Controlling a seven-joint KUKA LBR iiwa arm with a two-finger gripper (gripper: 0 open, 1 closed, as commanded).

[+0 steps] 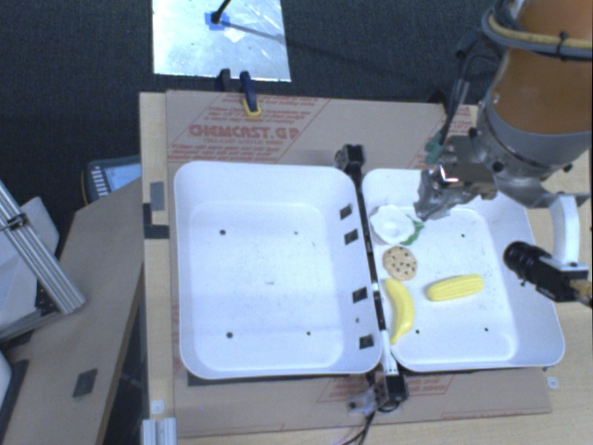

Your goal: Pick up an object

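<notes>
So the stuff to grab is all in the right bin [533, 346], four things total. One white cup-ish piece with a green bit on it [393, 221] sits near the bin's upper left corner. Just below that is one round cookie with dark chips [400, 263]. Below the cookie, one banana [401, 310] lies right along the left wall, close to the divider. Then one ear of yellow corn [455, 287] lies just right of the cookie and banana, more toward the middle of the bin.

The gripper [435, 202] hangs over the upper left part of that bin, its tip right next to the white piece, maybe touching its green bit. Honestly can't tell how the fingers are set, they're just a blurry grey lump from this angle. Nothing visibly held.

Above it is the grey arm with its orange band [547, 12] coming in from the right.

Two white bins in all; the left bin [269, 267] sits alongside, with a row of black clips [357, 239] down the seam between them. Both sit on a brown cardboard sheet [250, 123] with red print, on the bench. Behind it there's one shiny metal plate [220, 24] on dark carpet, and an aluminium rail [32, 248] at the left edge.
</notes>
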